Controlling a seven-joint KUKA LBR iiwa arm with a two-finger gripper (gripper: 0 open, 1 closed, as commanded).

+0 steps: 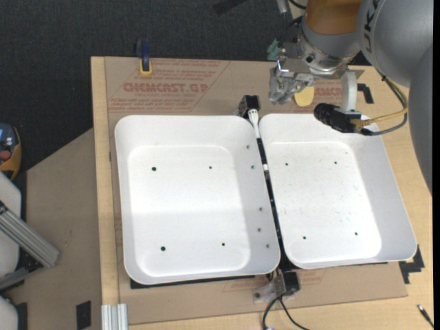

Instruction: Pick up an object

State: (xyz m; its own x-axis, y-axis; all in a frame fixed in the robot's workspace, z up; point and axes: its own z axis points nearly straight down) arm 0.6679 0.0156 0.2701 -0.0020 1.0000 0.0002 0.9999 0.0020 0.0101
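at the lower left edge of the frame lies a grey metal rail (29,243), off the board. in the upper left a small blue and yellow clamp (144,56) sits on the far edge of a brown board (172,88) with red lettering; the board bears 2 white bins side by side. the left bin (122,163) has 4 small dark dots on its floor. a black clip (248,105) sits at the top of the seam between the bins, and a thin dark strip (265,177) runs down the seam from it. at the lower end of the seam a black plug (287,281) with a cable rests on the board.

right of the clip, in the upper right, the gripper (283,92) hangs over the board just beyond the right bin's far rim. how its jaws stand i cannot tell. a pale yellow piece (303,96) shows just beside the gripper on its right, over the board and outside both bins; whether it is gripped or only near i cannot tell. the right bin (397,208) also has dark dots on its floor and faint specks. the grey arm (409,26) with its orange band (333,12) comes in from the upper right corner.
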